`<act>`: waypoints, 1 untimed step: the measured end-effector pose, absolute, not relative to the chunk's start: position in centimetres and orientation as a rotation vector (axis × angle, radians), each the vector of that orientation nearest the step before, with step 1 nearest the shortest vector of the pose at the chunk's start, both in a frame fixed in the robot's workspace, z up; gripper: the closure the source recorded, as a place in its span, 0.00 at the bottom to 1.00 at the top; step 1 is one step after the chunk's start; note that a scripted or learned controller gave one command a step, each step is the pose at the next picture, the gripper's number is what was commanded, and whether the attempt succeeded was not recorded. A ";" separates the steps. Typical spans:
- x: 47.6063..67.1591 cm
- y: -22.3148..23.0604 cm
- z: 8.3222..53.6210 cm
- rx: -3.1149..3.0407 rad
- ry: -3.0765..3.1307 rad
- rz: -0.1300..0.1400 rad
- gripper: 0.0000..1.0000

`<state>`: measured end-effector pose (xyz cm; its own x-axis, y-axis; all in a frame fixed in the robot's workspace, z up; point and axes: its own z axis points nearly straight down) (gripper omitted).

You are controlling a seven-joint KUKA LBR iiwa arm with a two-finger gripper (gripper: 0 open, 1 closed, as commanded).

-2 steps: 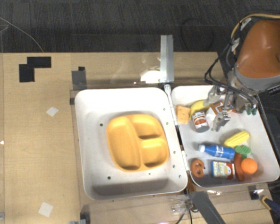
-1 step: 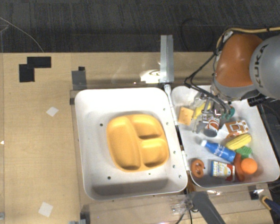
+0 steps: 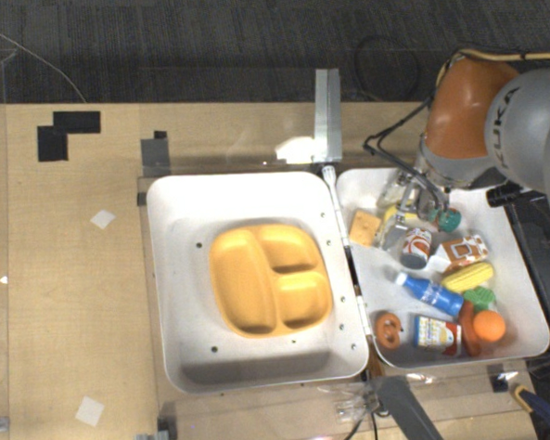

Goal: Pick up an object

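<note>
My gripper [image 3: 406,203] hangs over the back part of the right bin [image 3: 534,331], under the grey arm with its orange band [image 3: 462,110]. Just below and left of it lies a yellow wedge [image 3: 363,227]. A red and white can [image 3: 418,246] sits right under it, and a small teal piece [image 3: 450,219] is at its right side. Nearer the front lie a blue bottle [image 3: 431,293], a yellow corn-like piece [image 3: 468,275], a brown box [image 3: 466,249], an orange ball [image 3: 489,327], a small carton [image 3: 434,332] and a brown ring [image 3: 387,327].
The left bin [image 3: 171,267] holds a yellow divided tray [image 3: 267,278]. A metal post [image 3: 327,114] stands behind the wall between the two bins. The wooden bench [image 3: 66,302] stretches to the left.
</note>
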<state>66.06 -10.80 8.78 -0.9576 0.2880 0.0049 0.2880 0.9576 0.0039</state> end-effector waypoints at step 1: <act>66.6 -10.7 9.9 -0.451 -3.128 -0.005 1.00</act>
<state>66.62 -10.72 9.90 -0.9591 0.2825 -0.0186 0.2825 0.9593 0.0060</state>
